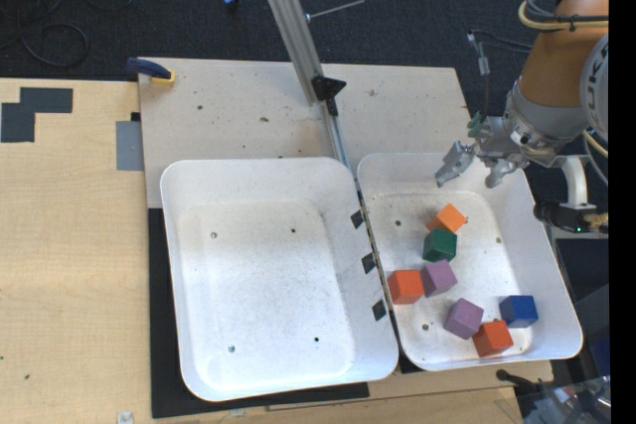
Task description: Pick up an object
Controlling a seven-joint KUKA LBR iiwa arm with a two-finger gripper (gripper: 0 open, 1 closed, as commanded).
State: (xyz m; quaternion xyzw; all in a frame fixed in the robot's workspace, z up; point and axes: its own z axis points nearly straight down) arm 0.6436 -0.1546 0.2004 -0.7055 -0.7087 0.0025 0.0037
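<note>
Over the far end of the right white bin (pixel 556 283) hangs the two-finger metal gripper (pixel 475 168), its fingers spread apart with nothing between them, as far as the slanted view lets me judge. Nearest below it lies a small orange cube (pixel 451 217), touching a dark green cube (pixel 439 244). Further toward the near side sit two purple cubes, two more orange ones and a blue cube (pixel 518 310).

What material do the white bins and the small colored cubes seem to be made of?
The right bin and the left bin look like molded plastic, matte white, with rounded rims and dark scuffs. The cubes, such as the blue cube, could be painted wood or plastic: flat, even color, no gloss visible.
</note>
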